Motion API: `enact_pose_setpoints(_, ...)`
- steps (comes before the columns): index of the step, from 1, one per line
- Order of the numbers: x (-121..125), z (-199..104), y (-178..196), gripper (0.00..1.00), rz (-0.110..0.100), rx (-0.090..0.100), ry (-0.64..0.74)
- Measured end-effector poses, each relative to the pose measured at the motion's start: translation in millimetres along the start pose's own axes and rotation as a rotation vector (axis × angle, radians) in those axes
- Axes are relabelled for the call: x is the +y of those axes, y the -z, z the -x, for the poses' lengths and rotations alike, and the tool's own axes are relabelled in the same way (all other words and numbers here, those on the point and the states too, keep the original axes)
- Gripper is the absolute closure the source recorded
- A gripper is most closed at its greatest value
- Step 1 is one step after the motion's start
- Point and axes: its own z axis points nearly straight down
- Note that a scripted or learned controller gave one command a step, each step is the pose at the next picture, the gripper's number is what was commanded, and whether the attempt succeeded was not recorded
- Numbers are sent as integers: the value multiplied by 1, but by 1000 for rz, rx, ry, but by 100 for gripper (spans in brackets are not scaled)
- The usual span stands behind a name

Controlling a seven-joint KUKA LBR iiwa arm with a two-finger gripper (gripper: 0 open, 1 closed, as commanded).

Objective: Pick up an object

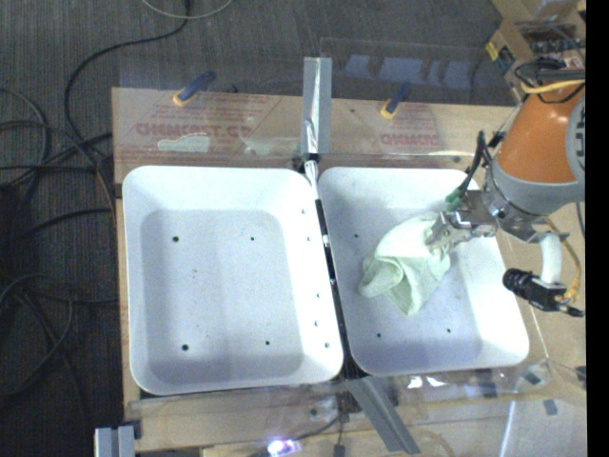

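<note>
A crumpled pale green cloth (404, 267) lies in the right bin (495, 346), near its middle. My gripper (445, 234) is low over the cloth's upper right corner, reaching in from the right under the orange band of the arm. The cloth's top edge bunches up against the gripper's tip, but the view does not let me see whether any fabric is between the fingers.
The left bin (152, 350) sits beside the right one, with a metal divider post (316, 103) at the back between them. Two clamps (193, 88) hold the board behind the bins. Cables trail on the floor at left.
</note>
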Motion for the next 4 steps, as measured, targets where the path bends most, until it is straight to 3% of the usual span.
enact_pose_setpoints(1, -28, -38, -102, 0, 19, -6, 129)
enact_pose_setpoints(2, -25, -28, -105, 0, 28, -8, 376)
enact_pose_setpoints(3, 73, 7, -105, 0, 27, -10, 209)
enact_pose_setpoints(4, 74, 6, -98, 100, 24, -10, 211)
